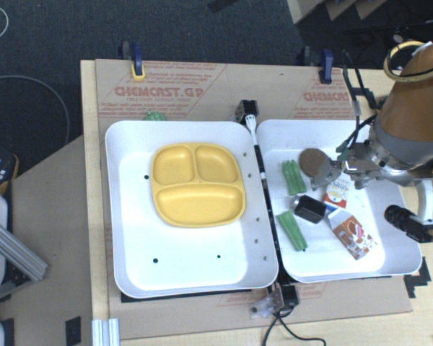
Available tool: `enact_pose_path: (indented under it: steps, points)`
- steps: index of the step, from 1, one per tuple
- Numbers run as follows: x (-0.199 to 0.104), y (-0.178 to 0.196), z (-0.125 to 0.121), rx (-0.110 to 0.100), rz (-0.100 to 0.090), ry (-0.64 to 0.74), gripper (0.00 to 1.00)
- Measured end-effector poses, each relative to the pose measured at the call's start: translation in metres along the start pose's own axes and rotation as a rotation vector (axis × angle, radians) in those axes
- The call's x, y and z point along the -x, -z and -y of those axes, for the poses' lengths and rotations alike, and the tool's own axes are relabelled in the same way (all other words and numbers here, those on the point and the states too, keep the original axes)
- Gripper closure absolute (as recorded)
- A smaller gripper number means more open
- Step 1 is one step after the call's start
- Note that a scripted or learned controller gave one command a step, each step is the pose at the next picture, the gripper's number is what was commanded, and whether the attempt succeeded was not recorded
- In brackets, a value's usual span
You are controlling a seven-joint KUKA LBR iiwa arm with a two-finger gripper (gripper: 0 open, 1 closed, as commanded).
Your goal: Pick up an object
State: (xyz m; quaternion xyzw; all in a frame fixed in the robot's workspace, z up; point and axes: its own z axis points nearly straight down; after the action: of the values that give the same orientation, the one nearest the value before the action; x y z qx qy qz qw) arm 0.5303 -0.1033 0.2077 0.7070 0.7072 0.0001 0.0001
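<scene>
The right bin point(390, 262) holds several small items. A brown round piece point(313, 161) lies at its upper middle, with a green pod point(294, 177) to its left. A second green pod point(292, 231) lies lower down, next to a black block point(310, 209). A small white and red packet point(337, 192) and a larger red and brown packet point(353, 236) lie to the right of the block. My gripper point(344, 170) hangs low over the right bin, just right of the brown piece and above the small packet. I see nothing lifted by it.
The left bin point(126, 215) holds a yellow divided plate point(198, 184). A raised divider with a black clip point(248, 111) runs between the bins. The grey and orange arm point(413, 110) covers the right bin's far right side, and a black fitting point(409, 223) juts out below it.
</scene>
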Motion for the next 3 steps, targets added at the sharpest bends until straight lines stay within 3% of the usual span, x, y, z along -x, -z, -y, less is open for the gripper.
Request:
enact_pose_path:
  steps: [1,2,3]
  points:
    - [-0.003,-0.095,0.009,-0.011,-0.003,-0.001,0.0]
    - [0.011,-0.122,-0.024,0.003,0.002,0.0,0.0]
    - [0.013,-0.107,-0.026,0.013,0.007,-0.003,1.0]
